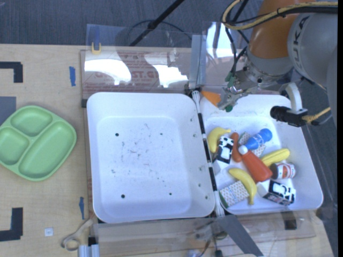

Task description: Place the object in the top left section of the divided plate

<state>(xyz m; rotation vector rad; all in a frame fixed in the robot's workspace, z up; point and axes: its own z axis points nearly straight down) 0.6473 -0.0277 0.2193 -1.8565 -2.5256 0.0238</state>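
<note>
The jaws (231, 96) hang over the right bin's (308, 159) far-left corner; their opening is unclear.

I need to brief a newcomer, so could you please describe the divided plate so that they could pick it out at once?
Start from the two white bins at the middle of the bench, then look left onto the bare wood. There lies the divided plate, pale green with three sections, the one green thing outside the bins.

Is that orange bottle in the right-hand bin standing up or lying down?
Lying down. The orange bottle rests on its side in the right bin, white cap pointing up-left, wedged among the bananas and other items.
</note>
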